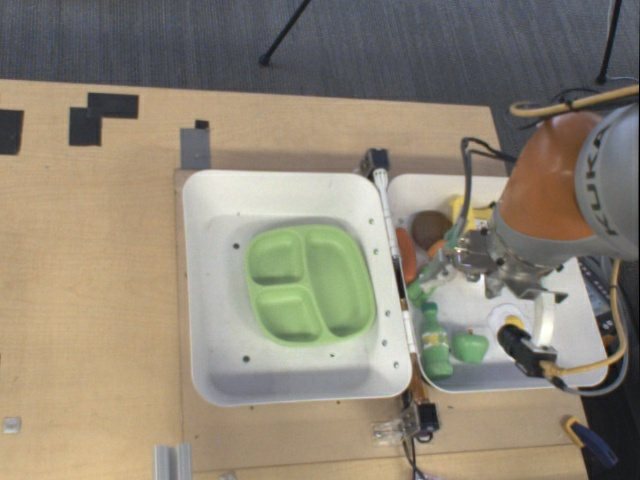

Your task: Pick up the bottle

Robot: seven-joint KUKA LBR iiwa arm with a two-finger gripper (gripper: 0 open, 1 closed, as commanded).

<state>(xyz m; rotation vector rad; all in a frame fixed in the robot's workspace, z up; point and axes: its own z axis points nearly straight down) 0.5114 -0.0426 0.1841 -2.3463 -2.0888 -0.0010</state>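
We are logging positions relative to the left bin (215, 298), the white tray that is sitting near the middle of the bench (90, 298).

The bench is stretching out from the left bin on all sides, its tan top carrying a few black patches well off to the bin's upper left.

The arm (560, 183), grey with its orange band, is reaching in from far right of the left bin and is hanging over the right bin (480, 383), which is lying directly against the left bin's right wall.

The green divided plate (312, 285) is resting flat inside the left bin, about at its centre, three compartments facing up.

The gripper (462, 258) is hovering past the left bin's right wall, over the upper half of the neighbouring tray. We cannot tell whether the jaws are apart or together; the wrist body is covering them.

The bottle (432, 340), green with a yellowish label, is lying on its side just beyond the left bin's lower right corner, along the near wall of the right bin. It is sitting below the gripper and apart from it.

A small green object (469, 347) is lying just right of the bottle.

A brown round object (430, 227) and an orange-red item (406, 252) are sitting just past the left bin's upper right wall.
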